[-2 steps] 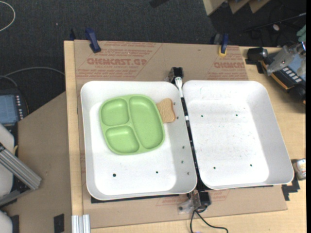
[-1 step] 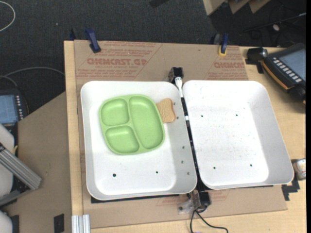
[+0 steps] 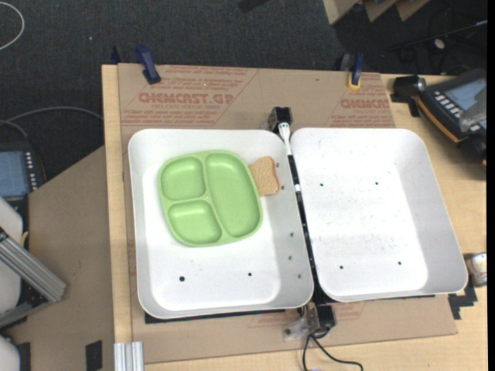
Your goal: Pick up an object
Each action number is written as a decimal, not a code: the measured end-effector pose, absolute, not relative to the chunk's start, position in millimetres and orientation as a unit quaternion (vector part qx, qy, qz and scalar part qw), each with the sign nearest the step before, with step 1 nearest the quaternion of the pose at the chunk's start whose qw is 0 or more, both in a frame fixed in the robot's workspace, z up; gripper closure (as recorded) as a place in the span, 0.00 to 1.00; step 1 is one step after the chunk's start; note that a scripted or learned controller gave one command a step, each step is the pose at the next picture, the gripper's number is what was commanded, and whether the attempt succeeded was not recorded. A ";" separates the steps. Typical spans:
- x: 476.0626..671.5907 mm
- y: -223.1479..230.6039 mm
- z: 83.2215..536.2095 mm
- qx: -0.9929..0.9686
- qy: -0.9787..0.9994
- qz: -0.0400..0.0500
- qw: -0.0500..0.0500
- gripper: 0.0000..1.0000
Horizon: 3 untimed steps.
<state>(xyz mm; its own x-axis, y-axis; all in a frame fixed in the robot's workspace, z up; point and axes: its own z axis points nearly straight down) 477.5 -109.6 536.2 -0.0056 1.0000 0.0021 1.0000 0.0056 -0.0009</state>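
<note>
Item: green divided plate (image 3: 210,198), left bin (image 3: 147,230), upper centre-left of the frame
- Form: rounded, three compartments (one tall at the right, two smaller stacked at the left), raised ribs between them, low rim all round
- Surface: smooth, pale lime, likely hard plastic; judged slippery and too broad to span flat
- Position: lying flat on the bin floor, well apart from the bin's lower wall

Item: tan cracker-like piece (image 3: 265,175), same bin, just right of the plate's upper right edge
- Form: small, flat, roughly rectangular, speckled brown; touching or slightly overlapping the plate rim, which of the two cannot be told
- Position: near the bin's right wall, close to the seam with the right bin (image 3: 433,207)

Item: gripper
- State: cannot be told; no arm appears over the bench in this frame

Step in hand: approach and selection, nothing lifted yet

Handling notes, as judgement:
- The tan piece is the smaller target but lies thin against the floor; a descent straddling its short axis suits it, keeping clear of the plate rim
- For the plate, a pinch on a rim or on a divider rib is the likelier hold
- Risk: the bin wall at the seam crowds any descent beside the tan piece
</note>
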 end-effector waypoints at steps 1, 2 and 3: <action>479.9 -112.7 546.7 -0.707 -0.708 -0.001 -0.002 1.00; 478.7 -83.0 428.4 -0.706 -0.708 0.004 0.005 1.00; 478.7 19.8 355.6 -0.703 -0.711 0.003 0.004 1.00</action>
<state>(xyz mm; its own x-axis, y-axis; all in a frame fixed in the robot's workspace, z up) 478.7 19.8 355.6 -0.0103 0.9999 0.0023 0.9999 0.0103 -0.0096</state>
